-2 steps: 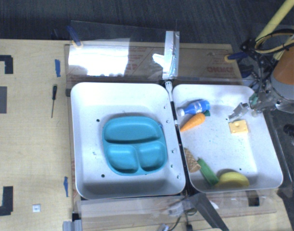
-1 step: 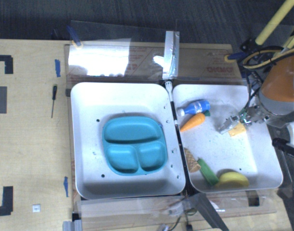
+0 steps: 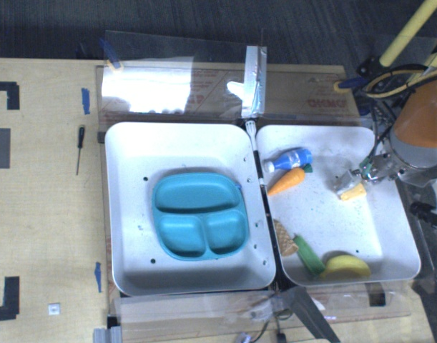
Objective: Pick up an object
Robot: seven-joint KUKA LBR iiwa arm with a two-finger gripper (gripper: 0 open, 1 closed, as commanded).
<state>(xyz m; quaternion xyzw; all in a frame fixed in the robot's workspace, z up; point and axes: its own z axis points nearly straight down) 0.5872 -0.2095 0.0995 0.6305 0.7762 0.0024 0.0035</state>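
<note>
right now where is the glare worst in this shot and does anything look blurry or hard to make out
In the camera view, the worst glare is a white washout on the clear sheet behind the left bin; the blue tray reads sharply; the gripper in the right bin is small and soft, so its details and the pale item beside it are hard to make out.

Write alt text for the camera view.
The arm's gripper sits low in the right bin by a small yellow piece; a carrot, blue bottle and banana lie nearby. The left bin holds a blue divided tray.
</note>
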